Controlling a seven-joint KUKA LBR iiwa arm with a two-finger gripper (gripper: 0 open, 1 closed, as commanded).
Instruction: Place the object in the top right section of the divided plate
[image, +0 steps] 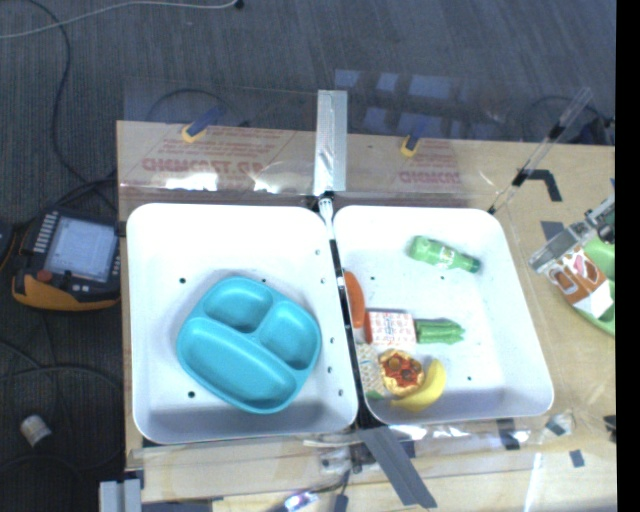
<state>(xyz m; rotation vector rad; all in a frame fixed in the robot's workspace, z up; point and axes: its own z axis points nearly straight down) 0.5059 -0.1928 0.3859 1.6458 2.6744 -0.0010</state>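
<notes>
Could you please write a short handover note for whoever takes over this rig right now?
Pincer: at the view's right edge, outside the bins; open or shut can't be told.
Plate: blue, divided, in the left bin, nothing on it.
Right bin: green bottle, carrot, red-and-white box, green marker, banana, snack packet.
Done: nothing yet.
Left: pick an object, place it in the plate's top right section.

Very little here can actually be read. Red lettering runs along the clear plastic sheet (215, 165) at the twelve o'clock edge of the worktop, and again on its right half (430, 176), but it sits reversed and blurred, so no word comes out. The small red and white box (389, 327) in the right bin (520, 330) carries print too fine to make out. The handheld screen (80, 250) at nine o'clock shows nothing legible.
</notes>
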